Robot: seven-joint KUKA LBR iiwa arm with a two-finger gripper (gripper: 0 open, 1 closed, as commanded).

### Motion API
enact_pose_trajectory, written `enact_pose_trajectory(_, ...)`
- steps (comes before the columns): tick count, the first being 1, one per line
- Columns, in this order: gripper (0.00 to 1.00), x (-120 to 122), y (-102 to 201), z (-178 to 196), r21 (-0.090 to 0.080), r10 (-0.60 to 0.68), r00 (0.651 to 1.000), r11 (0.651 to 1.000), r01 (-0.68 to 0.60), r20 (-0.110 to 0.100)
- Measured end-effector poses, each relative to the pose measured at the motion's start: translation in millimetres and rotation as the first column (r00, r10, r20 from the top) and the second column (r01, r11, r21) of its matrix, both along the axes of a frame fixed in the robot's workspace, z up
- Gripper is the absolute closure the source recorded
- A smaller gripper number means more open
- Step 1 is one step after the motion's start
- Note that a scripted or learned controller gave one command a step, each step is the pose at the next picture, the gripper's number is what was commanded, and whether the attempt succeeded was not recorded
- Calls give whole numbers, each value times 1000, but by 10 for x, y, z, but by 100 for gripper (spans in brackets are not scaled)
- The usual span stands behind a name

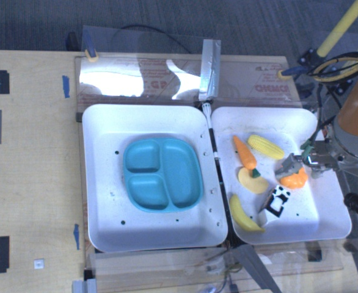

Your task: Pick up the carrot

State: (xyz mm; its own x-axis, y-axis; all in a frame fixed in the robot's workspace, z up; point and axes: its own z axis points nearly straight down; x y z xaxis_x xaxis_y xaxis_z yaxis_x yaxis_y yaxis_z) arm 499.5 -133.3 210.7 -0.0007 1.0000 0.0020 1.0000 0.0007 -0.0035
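Carrot, orange and tapered (245, 153), lies in the right white bin (332, 224), centre-right of frame; the tool (287, 165) sits just right, grip state unclear.

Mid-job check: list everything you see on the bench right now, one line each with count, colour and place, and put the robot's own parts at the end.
left bin: 1, white, left half of the bench.
divided plate: 1, light blue, three compartments, middle of the left bin.
right bin: 1, white, beside the left bin.
carrot: 1, orange with green stub, left part of the right bin.
corn cob: 1, yellow, just right of the carrot.
banana: 1, yellow, front left of the right bin.
pale round piece: 1, cream-yellow, below the carrot.
orange piece: 1, orange, by the pincer.
tag block: 1, black and white, near the banana.
pincer: 1, grey, over the right bin.
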Motion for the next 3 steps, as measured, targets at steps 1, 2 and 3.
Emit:
enact_pose_trajectory(1,0,449,121,-812,3,185,983,983,-185,-6)
enact_pose_trajectory(2,0,924,374,-1237,-5,339,941,941,-339,9)
enact_pose_trajectory(3,100,943,362,-1110,-9,337,941,942,-337,17)
